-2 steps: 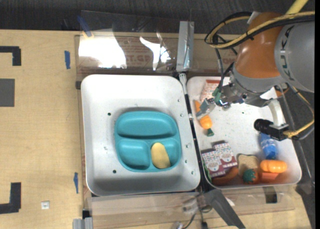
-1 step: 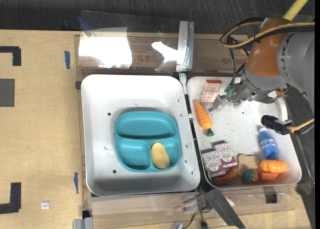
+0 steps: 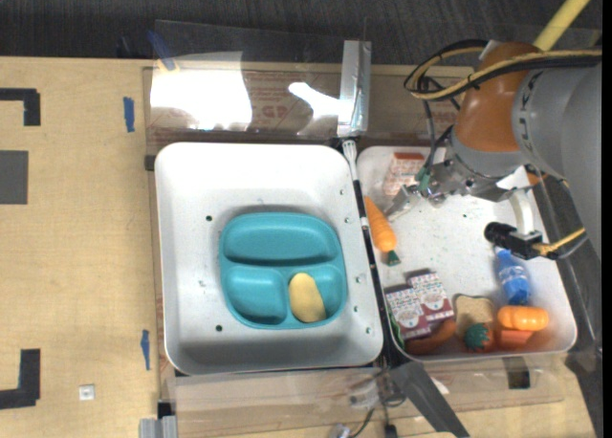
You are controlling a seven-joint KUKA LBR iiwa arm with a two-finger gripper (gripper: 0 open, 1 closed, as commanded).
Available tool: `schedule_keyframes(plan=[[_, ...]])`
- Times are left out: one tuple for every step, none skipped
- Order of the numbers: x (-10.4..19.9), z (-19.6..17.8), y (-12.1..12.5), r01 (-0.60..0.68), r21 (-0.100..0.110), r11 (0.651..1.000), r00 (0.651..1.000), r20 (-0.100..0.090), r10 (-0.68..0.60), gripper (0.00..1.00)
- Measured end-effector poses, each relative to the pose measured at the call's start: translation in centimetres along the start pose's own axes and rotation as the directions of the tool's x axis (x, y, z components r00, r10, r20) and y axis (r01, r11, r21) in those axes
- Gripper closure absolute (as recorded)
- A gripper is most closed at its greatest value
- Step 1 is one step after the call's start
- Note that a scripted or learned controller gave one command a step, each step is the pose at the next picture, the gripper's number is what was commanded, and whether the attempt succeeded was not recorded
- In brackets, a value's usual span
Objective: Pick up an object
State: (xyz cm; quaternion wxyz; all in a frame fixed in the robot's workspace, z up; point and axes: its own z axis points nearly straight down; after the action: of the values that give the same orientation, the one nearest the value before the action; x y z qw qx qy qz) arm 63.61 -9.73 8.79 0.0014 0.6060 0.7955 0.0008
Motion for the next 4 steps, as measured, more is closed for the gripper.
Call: schedule_keyframes(plan=[[-1.6, 0.2, 2.6, -0.235, 0.012, 0.972, 0.972, -0.002, 0.235, 0.00], [-3.3, 0.2, 1.5, -0.612, 0.049, 0.789, 0.791, 0.004, 0.612, 0.00], [-0.8, 0.3, 2.4, -0.837, 0.031, 0.547, 0.547, 0.016, 0.837, 0.00], [6.6, -10.0, 4.1, -0.919, 0.000, 0.395, 0.395, -0.003, 0.919, 0.00]])
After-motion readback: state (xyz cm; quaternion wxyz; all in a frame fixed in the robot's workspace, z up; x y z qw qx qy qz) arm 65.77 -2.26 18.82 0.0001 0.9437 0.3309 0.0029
